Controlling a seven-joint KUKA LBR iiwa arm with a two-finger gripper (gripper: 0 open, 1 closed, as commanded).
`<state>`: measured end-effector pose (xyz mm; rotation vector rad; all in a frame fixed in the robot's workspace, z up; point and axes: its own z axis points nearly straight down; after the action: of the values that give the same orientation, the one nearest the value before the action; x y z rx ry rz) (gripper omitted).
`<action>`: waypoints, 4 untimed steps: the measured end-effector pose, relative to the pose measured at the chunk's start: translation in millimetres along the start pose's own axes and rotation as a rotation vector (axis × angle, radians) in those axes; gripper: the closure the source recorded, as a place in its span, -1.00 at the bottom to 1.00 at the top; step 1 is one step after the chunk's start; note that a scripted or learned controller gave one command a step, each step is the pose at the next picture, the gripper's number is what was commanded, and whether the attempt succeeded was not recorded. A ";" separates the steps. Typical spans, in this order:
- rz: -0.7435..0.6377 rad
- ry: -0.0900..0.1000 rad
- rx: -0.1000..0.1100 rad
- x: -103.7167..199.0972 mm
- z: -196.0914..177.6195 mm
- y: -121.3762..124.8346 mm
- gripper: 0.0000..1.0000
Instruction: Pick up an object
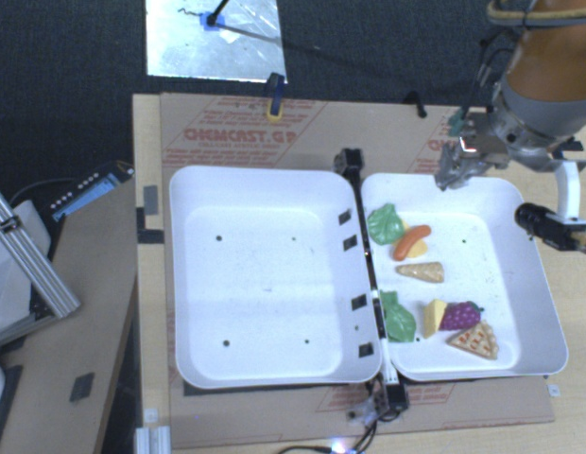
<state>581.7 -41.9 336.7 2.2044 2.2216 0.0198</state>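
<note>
Camera view: the gripper [456, 171] hangs over the far rim of the right bin [534, 282], below the arm's orange band [556, 60]; whether its jaws stand open or closed cannot be told at this angle, and nothing shows between them.

All the toy food lies nearer the camera than the jaws. Closest to them, down and to the left, a green leafy piece [386, 223] sits beside an orange carrot-like piece [412, 239] that lies on something yellow. Just below those is a tan wedge [422, 271].

Farther from the jaws, at the near side of the bin, lie a second green leafy piece [399, 318] by the dividing wall, a yellow cheese block [433, 316], purple grapes [460, 315] touching it, and a waffle-patterned wedge [474, 340].

The left bin [265, 272] lies well to the left of the jaws.
</note>
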 end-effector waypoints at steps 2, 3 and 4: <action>0.006 0.001 0.027 82.5 154.6 -96.6 1.00; -0.007 0.005 0.008 179.2 81.0 -70.8 1.00; 0.002 0.001 0.013 206.3 80.7 -27.4 1.00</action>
<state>554.1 164.2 255.6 2.2131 2.2267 0.0070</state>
